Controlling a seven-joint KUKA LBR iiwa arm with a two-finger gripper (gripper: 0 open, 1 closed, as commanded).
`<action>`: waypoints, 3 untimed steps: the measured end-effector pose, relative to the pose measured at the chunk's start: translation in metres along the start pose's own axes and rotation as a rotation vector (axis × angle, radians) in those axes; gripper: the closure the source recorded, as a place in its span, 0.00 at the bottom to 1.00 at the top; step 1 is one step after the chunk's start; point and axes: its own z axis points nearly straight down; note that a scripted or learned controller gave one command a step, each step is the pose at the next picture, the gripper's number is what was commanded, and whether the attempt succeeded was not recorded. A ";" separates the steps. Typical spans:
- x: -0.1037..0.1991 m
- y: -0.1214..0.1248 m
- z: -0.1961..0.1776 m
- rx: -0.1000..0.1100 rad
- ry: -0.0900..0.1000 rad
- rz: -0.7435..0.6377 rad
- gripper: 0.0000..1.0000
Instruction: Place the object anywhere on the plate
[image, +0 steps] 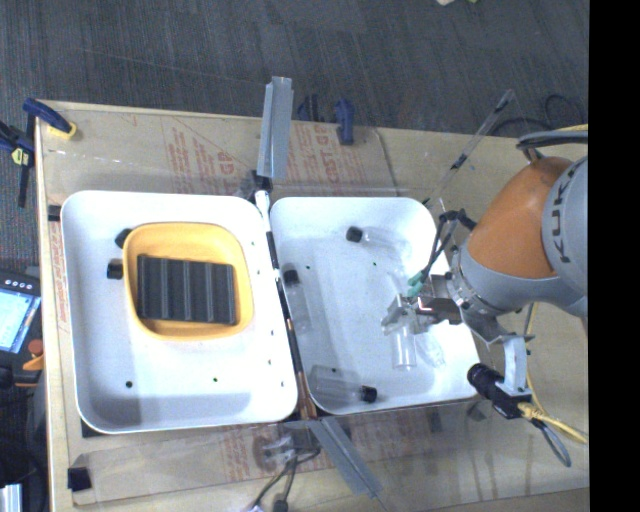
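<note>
- Object (405, 348): looking like a clear, glassy item, lying on floor of right bin (330, 250) toward its 4 o'clock; outline is washing out against the white, so ID is only a judgement.
- Gripper (410, 312) is hovering just at 12 o'clock of that clear item, prob. touching or nearly so. Can't tell whether pincer is apart, together or clamped on anything; too blurred and see-through.
- Small green bit (416, 280) is showing at gripper's 12 o'clock; can't tell what it is.
- Arm (520, 250) is reaching in from 3 o'clock, orange band sitting over bin's right rim.
- Grey flat piece (330, 381) is lying at right bin's 6 o'clock, well apart from gripper.
- Plate (185, 232), yellow, is sitting in left bin (80, 300), at 9 o'clock of gripper, well apart, w/ bins' shared wall between.
- Dark ribbed slab (188, 290) is taking up most of plate's middle.
- Step, as I'm judging it: pick phase, w/ gripper working at object in right bin; nothing is looking carried yet.
- Next move is calling for: firm grasp on clear item, lift high enough to clear shared wall, travel toward 9 o'clock, then release over plate; any spot counts, though rim strip beside slab is narrow, so landing on slab is prob. likelier.
</note>
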 end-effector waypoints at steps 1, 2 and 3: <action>0.077 0.029 -0.047 0.001 0.000 0.006 1.00; 0.142 0.093 0.006 0.001 -0.001 -0.215 1.00; 0.197 0.097 -0.006 0.000 -0.001 -0.336 1.00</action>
